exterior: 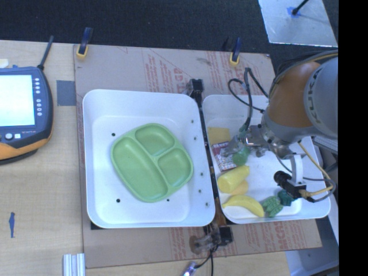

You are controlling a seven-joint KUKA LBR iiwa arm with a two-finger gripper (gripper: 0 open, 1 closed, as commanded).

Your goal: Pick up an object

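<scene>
1. Camera view: the gripper (240, 149) is being lowered into the right bin (319, 210), over a green item (241, 154); its opening cannot be told.
2. A yellow pepper (233, 179), banana (244, 204) and red packet (222, 155) are being left lying nearby.
3. A green divided plate (152, 161) is being kept in the left bin (98, 211).

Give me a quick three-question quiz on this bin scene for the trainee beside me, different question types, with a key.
1. True or false: the green divided plate lies in the left bin.
2. Multiple choice: which item lies nearest the front wall of the right bin? A) the banana B) the red-and-white packet C) the yellow pepper
3. Fill in: the end effector hovers over the ____ bin.

Key: 1 true. 2 A. 3 right.
</scene>
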